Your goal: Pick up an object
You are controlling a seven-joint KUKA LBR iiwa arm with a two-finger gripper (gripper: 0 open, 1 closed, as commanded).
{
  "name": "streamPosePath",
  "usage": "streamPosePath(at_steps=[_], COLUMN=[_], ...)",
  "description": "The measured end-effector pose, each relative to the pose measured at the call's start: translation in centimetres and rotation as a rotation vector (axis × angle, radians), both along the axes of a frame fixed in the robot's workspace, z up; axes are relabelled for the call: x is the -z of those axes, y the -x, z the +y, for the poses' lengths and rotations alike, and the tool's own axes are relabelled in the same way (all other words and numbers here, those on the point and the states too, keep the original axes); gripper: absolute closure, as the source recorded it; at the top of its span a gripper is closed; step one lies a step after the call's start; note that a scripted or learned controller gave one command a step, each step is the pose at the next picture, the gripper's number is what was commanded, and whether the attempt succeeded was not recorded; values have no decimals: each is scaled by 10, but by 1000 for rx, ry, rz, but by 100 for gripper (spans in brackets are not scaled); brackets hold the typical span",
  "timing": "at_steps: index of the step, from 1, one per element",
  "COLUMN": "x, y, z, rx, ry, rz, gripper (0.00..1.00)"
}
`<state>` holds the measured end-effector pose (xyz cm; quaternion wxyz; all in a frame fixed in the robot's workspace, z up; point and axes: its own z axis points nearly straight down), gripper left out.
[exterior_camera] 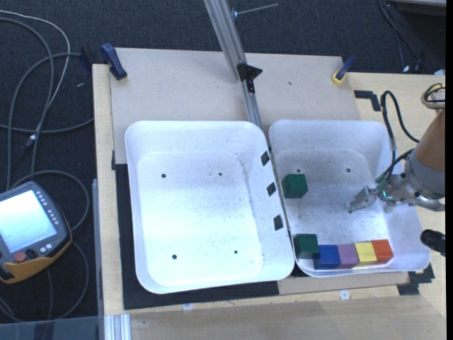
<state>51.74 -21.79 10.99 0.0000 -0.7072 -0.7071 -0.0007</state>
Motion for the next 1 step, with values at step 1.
streamPosePath(at_steps=[1], x=[-194], y=[-45], z=[75], rx=[-6], ry=[3], rz=[-10], gripper=[0])
